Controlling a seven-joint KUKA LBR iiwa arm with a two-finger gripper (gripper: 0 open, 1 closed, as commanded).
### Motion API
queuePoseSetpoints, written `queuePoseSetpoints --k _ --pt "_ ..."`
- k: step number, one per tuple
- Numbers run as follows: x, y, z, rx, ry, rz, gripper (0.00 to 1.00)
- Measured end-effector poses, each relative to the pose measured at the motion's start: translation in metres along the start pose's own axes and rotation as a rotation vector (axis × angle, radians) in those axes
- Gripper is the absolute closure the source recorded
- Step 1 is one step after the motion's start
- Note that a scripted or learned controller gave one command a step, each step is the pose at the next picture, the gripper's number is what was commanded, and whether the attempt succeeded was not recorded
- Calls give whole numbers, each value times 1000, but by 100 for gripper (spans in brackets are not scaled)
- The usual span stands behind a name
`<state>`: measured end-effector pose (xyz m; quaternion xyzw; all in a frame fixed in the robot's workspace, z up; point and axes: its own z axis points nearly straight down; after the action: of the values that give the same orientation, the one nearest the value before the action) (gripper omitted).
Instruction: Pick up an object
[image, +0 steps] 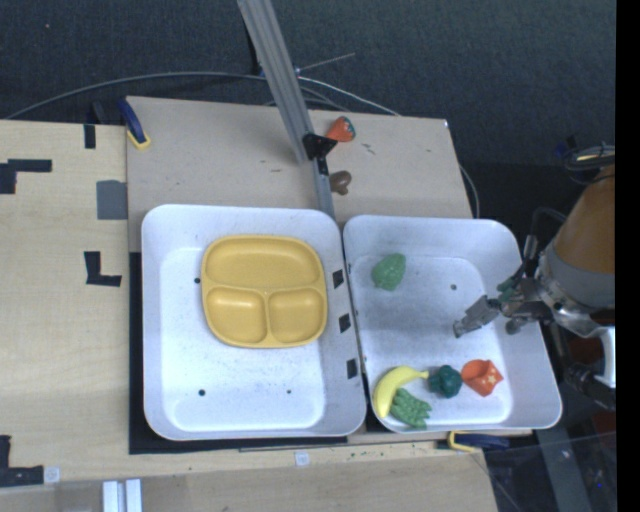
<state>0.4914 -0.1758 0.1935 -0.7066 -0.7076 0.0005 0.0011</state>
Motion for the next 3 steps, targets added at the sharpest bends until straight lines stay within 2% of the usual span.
queuePoseSetpoints --k 1,2,3 --pt "0 0 0 0 0 0 0" --pt "11 -3 52 5 1 0 0" --pt "12 -3 104 -1 -2 0 0"
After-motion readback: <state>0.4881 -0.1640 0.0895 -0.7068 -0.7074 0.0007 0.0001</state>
